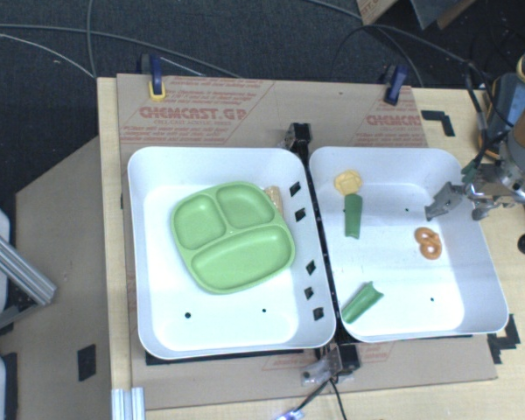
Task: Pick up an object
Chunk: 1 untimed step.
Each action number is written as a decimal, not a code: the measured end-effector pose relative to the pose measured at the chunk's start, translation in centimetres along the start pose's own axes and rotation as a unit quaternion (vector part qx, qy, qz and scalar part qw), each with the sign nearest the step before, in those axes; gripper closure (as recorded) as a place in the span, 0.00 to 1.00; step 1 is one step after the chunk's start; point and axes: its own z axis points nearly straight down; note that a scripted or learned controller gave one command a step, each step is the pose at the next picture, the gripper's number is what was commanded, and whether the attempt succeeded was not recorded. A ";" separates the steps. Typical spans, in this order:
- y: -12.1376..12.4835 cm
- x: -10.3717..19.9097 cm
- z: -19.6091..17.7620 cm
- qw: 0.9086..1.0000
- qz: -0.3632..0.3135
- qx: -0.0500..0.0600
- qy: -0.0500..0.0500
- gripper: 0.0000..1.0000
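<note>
The left bin (149, 234) holds a green plate (233, 236) with three compartments, lying flat near the bin's middle. A small tan thing (273, 199) lies against the plate's upper right edge; what it is cannot be told. Black clips sit along the seam between the bins, right of the plate.

The right bin (472, 309), just right of the plate's bin, holds four loose things. A yellow piece (347, 182) lies near its upper left corner, up and right of the plate. A green stick (353, 216) lies upright just below the yellow piece. A second green piece (361, 302) lies tilted at the bin's lower left, right of the plate and lower. An orange pretzel (430, 242) lies farther right, about midway down the bin.

The gripper (455, 199) hangs at the right bin's upper right, up and right of the pretzel and apart from it. One grey finger (441, 202) points down-left. Nothing shows between the fingers; whether they stand wide or narrow cannot be told.
</note>
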 end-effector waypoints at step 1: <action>0.2 0.4 6.2 1.000 0.000 0.002 0.001 0.00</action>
